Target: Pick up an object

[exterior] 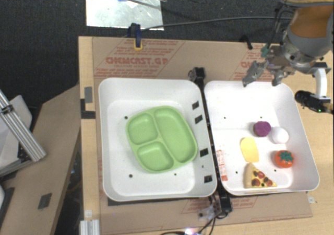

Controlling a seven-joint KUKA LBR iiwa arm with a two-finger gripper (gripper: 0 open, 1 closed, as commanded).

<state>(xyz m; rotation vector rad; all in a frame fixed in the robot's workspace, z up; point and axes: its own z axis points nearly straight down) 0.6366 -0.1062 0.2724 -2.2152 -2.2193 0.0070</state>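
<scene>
Camera view: end effector (264,76) at upper right, over the right bin's (297,124) top rim, fingers spread, holding nothing. Purple piece (262,128), white ball (280,136), yellow piece (249,150), tomato (283,159), pizza slice (257,177) lie lower right. Green tray (160,138) in left bin (112,124).
</scene>
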